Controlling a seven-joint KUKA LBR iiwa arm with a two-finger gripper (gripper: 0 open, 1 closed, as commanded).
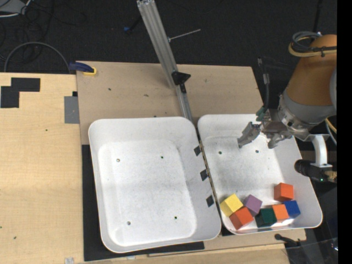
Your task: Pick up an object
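At the far left the bench is pale wood with two black patches near its upper corner and a small grey rectangle beside them; a blue and yellow clamp sits at the back edge of the brown board; one aluminium rail slants from the top of the view down to the gap between the bins.

There are two white bins side by side; the left bin has only bare floor showing; three black clips sit along the seam between the two.

The right bin holds seven blocks, all gathered in its near corner: one yellow block, one purple block, one red block, one green block, one orange block, one blue block, and one red-orange block standing just behind the others; several of them touch.

Further right, the gripper hangs over the far half of the right bin, well apart from the blocks; its two fingers are spread apart with nothing between them; the grey and orange arm rises behind it at the right.
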